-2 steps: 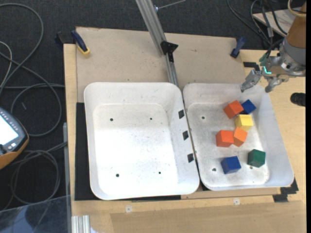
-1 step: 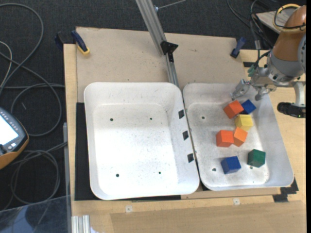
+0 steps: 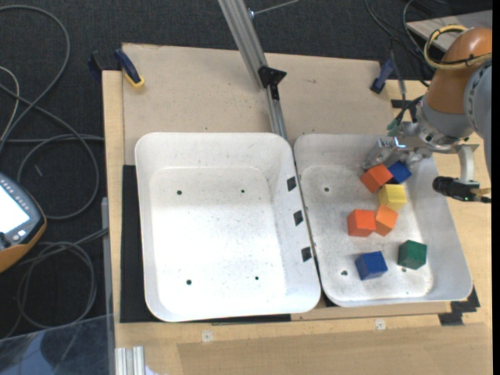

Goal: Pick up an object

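1. The arm (image 3: 457, 84) reaches in from the right, and its gripper (image 3: 388, 153) hangs low over the far part of the right bin (image 3: 445, 248).
2. Whether the claw is released or clenched, I cannot tell; the view is too small and cluttered there.
3. Just below the gripper sits an orange block (image 3: 376, 177), tilted, with a blue block (image 3: 399, 171) touching its right side.
4. A yellow block (image 3: 393, 195) lies just nearer than those two.
5. Mid-bin, two more orange blocks (image 3: 361, 223) sit pressed together.
6. Near the front, a second blue cube (image 3: 371, 265) and a green cube (image 3: 412, 254) stand slightly apart.
7. The left bin (image 3: 156, 155) lies beside it, edges touching.
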`<action>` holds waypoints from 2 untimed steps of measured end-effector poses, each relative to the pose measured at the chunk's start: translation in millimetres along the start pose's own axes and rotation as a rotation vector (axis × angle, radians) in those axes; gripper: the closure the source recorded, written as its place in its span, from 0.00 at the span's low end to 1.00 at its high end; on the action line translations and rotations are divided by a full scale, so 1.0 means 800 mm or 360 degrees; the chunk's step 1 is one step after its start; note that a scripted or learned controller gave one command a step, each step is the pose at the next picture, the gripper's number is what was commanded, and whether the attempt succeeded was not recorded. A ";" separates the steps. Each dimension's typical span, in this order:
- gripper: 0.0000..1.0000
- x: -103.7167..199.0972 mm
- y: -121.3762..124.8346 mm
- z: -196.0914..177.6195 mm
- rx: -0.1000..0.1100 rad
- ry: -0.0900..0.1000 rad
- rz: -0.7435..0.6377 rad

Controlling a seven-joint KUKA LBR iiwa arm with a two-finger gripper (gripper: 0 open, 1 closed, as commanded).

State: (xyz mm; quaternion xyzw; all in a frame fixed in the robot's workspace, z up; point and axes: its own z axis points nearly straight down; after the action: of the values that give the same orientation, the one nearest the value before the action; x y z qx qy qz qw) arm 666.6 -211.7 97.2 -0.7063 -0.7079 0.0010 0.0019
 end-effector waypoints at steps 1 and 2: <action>1.00 -0.001 0.003 -0.019 -0.0013 -0.0006 -0.0002; 1.00 -0.006 0.006 -0.077 -0.0018 -0.0006 0.0002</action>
State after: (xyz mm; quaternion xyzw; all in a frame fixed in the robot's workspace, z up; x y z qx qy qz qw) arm 671.5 -216.3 158.5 -0.7067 -0.7075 -0.0016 -0.0033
